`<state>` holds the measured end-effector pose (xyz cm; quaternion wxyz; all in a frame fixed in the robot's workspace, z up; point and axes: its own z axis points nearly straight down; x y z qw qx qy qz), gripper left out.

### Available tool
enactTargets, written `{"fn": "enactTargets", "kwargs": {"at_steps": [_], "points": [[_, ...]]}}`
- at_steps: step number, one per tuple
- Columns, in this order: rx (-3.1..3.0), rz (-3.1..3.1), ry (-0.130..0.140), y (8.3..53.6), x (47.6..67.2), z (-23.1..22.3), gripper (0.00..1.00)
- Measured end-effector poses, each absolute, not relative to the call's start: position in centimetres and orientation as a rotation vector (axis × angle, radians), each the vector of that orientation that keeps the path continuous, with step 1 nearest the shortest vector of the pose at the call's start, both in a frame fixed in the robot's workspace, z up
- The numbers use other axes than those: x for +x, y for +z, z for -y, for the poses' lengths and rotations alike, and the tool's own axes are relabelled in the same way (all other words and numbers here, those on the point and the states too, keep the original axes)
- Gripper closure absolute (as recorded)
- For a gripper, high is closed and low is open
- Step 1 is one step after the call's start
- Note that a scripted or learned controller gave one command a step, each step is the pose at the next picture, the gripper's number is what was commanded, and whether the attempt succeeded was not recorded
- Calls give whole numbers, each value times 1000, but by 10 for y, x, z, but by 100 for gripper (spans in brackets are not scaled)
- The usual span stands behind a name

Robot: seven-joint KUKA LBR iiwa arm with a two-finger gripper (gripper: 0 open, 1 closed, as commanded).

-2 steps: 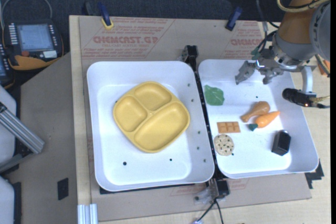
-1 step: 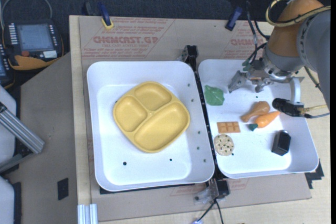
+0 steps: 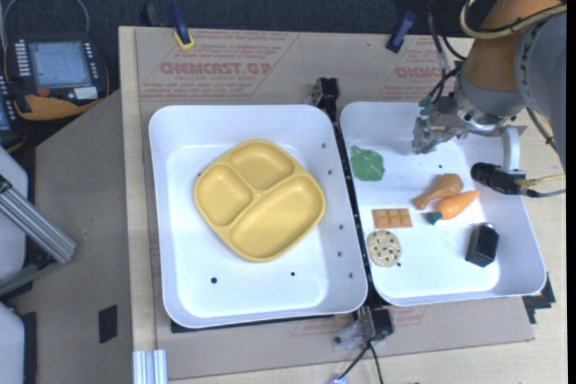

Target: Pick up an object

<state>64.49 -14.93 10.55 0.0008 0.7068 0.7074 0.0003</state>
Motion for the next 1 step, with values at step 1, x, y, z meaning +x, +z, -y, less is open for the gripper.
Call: {"fn": "enactTargets", "kwargs": {"at_steps": [1], "points": [[2217,-2217,5,153,645,157,100]]}}
